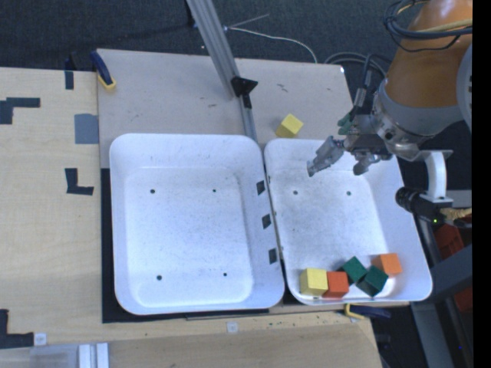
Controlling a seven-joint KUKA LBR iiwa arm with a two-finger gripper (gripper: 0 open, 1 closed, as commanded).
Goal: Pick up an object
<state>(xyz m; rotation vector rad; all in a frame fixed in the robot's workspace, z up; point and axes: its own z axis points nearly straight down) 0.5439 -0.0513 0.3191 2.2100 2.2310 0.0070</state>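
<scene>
Blocks (345,277) are bunching in your right bin's (322,213) near corner, so those empty, apart fingers (316,165) are risking jamming between neighbours.

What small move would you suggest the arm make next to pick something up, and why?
Probably carry the gripper toward the near end of the right bin and lower it. It hangs open with nothing between its fingers, while the blocks, such as the yellow block, cluster there.

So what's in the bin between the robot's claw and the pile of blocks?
Nothing. The camera view shows bare speckled floor of the right bin between the gripper and the blocks at its near edge.
</scene>
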